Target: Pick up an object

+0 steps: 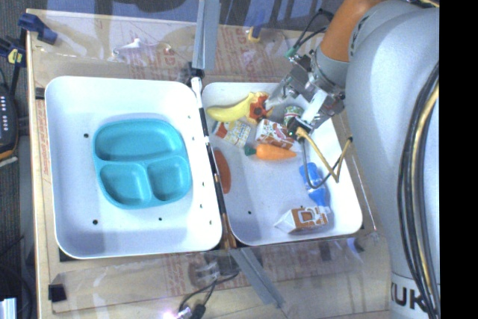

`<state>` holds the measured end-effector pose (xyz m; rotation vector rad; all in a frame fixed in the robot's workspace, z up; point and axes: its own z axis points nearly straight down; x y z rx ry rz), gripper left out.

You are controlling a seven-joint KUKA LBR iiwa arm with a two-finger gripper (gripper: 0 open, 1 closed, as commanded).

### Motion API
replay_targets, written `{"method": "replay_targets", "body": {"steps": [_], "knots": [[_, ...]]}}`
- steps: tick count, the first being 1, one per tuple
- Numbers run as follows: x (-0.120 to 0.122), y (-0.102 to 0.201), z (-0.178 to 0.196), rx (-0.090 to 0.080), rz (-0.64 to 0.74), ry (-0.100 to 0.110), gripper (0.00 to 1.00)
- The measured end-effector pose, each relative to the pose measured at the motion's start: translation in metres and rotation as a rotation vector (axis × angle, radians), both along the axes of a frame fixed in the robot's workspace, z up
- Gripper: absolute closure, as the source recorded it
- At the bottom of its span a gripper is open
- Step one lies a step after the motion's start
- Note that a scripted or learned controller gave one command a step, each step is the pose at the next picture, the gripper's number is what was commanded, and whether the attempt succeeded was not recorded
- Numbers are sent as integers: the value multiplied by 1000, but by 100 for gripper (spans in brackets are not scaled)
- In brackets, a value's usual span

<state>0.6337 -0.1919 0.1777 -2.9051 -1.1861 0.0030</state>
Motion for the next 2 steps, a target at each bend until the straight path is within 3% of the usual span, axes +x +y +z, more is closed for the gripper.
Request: {"method": "replay_targets", "body": {"steps": [2], "knots": [[0,0,0,0,0,0,0]]}}
